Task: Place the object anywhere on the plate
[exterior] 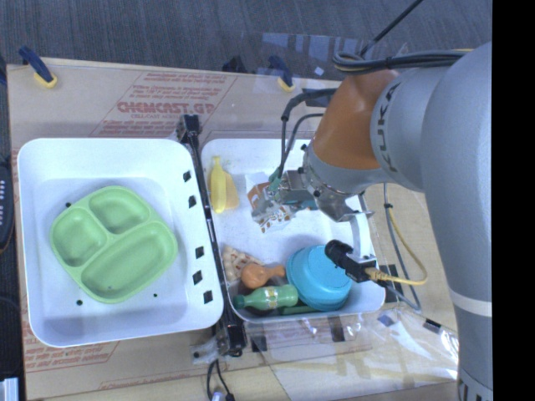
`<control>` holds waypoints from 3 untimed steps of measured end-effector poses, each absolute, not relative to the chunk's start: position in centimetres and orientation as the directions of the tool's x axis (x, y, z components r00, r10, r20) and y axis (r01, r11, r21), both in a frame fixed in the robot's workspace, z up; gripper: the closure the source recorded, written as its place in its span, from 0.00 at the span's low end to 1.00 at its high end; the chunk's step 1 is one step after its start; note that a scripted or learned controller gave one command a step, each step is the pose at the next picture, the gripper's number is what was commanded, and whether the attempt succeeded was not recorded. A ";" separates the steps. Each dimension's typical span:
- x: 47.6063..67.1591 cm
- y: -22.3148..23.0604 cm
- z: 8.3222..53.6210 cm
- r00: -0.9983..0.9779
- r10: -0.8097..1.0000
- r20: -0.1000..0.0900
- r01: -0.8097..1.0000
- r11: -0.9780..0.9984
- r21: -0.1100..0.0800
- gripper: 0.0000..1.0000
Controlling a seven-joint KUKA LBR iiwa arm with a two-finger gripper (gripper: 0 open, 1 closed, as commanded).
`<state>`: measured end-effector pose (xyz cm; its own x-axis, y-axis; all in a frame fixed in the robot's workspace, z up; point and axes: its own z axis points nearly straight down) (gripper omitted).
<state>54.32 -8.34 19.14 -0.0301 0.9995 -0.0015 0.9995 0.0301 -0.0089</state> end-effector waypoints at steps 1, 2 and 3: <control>53.0 -0.8 19.0 0.345 0.939 -0.001 0.939 -0.345 -0.015 1.00; 49.8 6.2 20.6 0.184 0.983 -0.001 0.983 -0.184 -0.016 1.00; 49.8 6.1 20.6 0.185 0.983 -0.001 0.983 -0.185 -0.015 0.00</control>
<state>49.82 6.11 20.57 0.1851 0.9827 -0.0011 0.9826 -0.1851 -0.0155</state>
